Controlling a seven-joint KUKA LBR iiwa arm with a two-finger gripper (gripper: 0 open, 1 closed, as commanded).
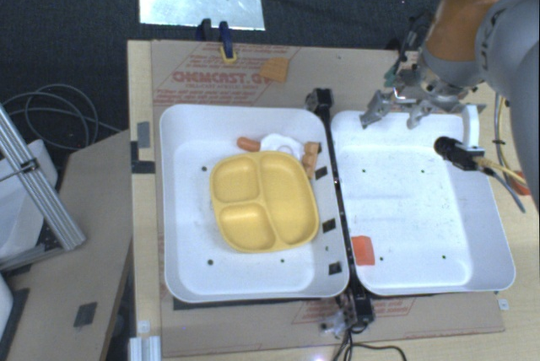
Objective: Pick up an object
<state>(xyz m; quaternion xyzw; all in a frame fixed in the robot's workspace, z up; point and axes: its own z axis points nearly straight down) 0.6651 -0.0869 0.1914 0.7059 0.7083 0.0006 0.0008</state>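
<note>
The arm (485, 22) reaches in from the right and hangs over the far edge of the right bin (472, 266), with the jaws of its gripper (394, 110) spread open and nothing between them. In the left bin (181, 266) a yellow divided plate (261, 202) lies a little tilted near the middle. Just behind it sit a small orange sausage-shaped piece (248, 144), a white object (281, 145) touching the plate's far rim, and a tan piece (311, 155) near the bins' shared wall. A small orange-red block (362, 249) lies in the near left corner of the right bin, well apart from the gripper. Both bins rest on a cardboard-covered surface (253, 72).
</note>
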